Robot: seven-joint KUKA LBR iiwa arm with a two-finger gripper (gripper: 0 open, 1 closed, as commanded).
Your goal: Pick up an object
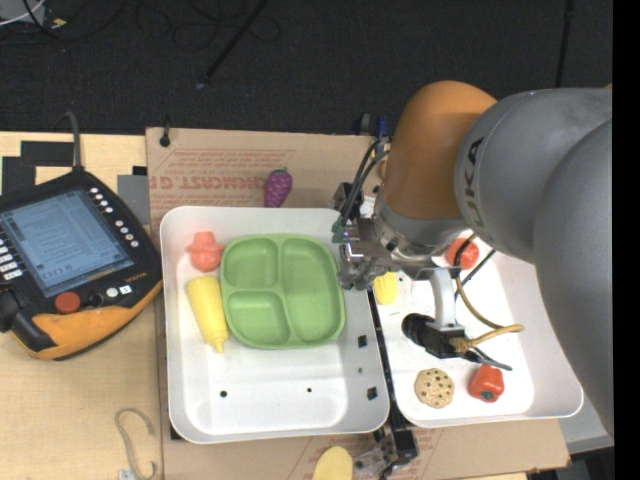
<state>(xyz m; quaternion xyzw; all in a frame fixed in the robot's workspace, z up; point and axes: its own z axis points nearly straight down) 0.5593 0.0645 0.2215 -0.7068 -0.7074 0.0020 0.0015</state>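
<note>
The gripper is seen low over the divide between the bins; whether it is closed or released cannot be told. A yellow piece lies just beside it in the right bin. A cookie and a red fruit are set nearer the front. A green plate is held in the left bin.

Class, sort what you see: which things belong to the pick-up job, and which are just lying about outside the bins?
Job, candidates to pick: green plate, yellow bottle, pink toy, cookie, red toy.
Lying about: control pendant, purple toy, metal hook.
</note>
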